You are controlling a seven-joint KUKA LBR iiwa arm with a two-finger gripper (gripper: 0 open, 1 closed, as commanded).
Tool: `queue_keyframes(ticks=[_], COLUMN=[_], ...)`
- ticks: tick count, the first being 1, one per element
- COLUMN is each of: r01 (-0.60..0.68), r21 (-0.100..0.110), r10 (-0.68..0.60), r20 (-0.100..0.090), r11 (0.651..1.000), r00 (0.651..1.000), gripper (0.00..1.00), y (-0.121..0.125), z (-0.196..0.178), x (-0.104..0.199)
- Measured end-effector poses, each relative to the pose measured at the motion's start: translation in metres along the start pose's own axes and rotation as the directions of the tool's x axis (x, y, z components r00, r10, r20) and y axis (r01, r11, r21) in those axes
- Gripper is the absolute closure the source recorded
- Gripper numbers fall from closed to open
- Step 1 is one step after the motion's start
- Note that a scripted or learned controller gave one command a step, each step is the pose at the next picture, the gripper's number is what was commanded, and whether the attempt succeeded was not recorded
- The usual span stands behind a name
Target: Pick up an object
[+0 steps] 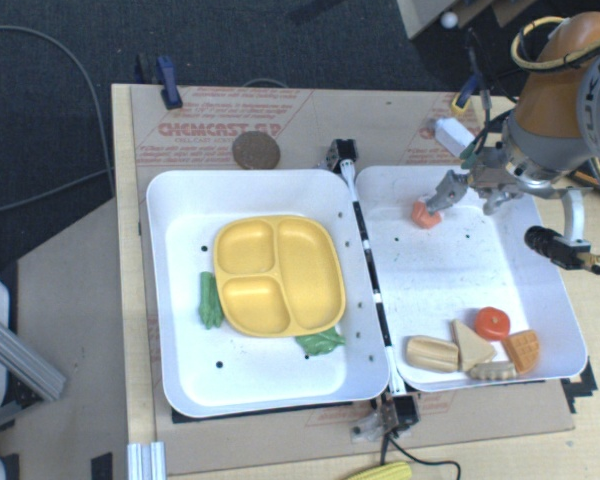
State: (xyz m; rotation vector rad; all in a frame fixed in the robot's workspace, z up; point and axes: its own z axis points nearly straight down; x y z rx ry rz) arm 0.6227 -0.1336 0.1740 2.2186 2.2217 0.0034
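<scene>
My gripper hangs over the far part of the right bin, its two fingers spread open with nothing between them. A small orange-red piece lies on the bin floor just beyond the tip of the left finger, outside the gap. At the bin's near end sit a red tomato, a tan bread roll, a beige wedge, an orange waffle piece and a pale slice, all bunched together.
The left bin holds a yellow divided plate, with a green pod on its left and a green leaf at its near edge. A black clip rail separates the bins. A brown disc lies on the board behind.
</scene>
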Motion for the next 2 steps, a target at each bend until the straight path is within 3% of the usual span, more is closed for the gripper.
queue_keyframes(ticks=[1,2], r01=[-0.001,0.001], r21=[0.003,-0.003], r10=[0.001,-0.001], r20=[0.001,0.005], r11=[1.000,1.000], r00=[1.000,1.000], gripper=[0.00,1.00], y=[0.040,0.041], z=[0.090,0.079], x=[0.004,0.004])
